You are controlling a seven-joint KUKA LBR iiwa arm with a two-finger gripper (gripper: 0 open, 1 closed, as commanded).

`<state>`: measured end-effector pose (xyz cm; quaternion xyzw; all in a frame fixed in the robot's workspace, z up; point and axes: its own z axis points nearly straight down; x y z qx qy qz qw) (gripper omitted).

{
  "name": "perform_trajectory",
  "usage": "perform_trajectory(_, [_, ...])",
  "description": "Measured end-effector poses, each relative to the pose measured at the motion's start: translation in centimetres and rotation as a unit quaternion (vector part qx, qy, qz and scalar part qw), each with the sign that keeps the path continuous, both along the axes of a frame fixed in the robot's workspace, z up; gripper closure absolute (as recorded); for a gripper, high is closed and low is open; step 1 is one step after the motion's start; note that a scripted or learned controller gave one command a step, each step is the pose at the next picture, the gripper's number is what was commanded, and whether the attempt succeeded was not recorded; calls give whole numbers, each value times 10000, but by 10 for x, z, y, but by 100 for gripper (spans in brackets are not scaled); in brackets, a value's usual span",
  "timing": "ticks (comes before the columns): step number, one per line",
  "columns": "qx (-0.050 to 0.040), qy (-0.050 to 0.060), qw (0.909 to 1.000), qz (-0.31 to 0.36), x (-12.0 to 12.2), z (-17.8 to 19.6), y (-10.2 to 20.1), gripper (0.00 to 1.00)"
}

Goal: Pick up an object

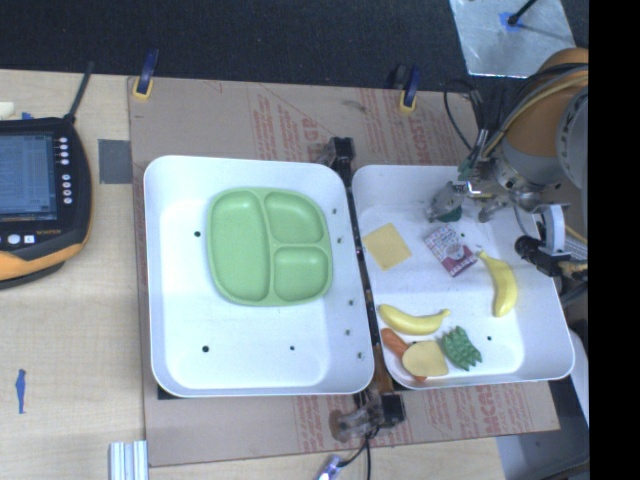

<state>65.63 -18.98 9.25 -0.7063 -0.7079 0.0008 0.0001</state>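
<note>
The right bin (560, 363) holds a yellow cheese slice (387, 245), a small red-and-white packet (450, 249), two bananas (502, 283) (413, 319), a green bunch (460, 348), and an orange carrot (394, 342) under a tan slice (424, 359). The left bin (180, 308) holds a green divided plate (268, 245). The pincer (462, 200) hangs over the right bin's far end, just above the packet; whether it is open or closed cannot be told.

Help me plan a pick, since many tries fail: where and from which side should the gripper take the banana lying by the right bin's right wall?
Probably at the middle of the banana, coming straight down with the fingers closing across its width. It lies flat and nearly upright in the view, slightly curved, thickest mid-length, tapering at both ends. The packet sits apart on its left and the bin wall on its right, so both sides look free.
</note>
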Motion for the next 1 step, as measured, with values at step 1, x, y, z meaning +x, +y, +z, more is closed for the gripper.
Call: perform_trajectory(1, [8,20,10000,12,0,-1,20,0])
